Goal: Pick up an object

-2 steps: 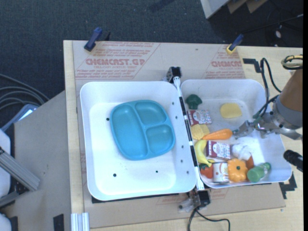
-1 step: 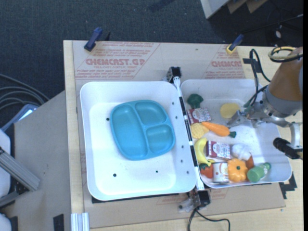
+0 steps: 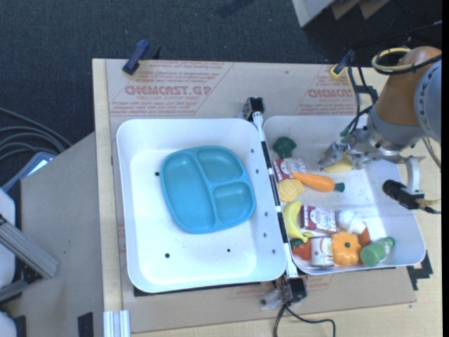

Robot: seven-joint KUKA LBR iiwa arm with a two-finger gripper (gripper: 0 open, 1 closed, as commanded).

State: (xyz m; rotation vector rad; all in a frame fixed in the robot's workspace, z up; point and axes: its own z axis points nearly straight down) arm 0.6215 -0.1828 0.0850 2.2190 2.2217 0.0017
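Reaching into the right-hand shallow white bin (image 3: 414,248), the hand (image 3: 342,156) sits low over a small yellow piece (image 3: 339,166); its grip can't be made out. Toy food is crowded, so the orange plastic carrot (image 3: 313,181) nearby could get nudged.

Right bin's (image 3: 414,248) front crowded with toys; its far-left corner lies open

blue tray (image 3: 208,189) in left bin (image 3: 133,209), gripper (image 3: 339,157) over right
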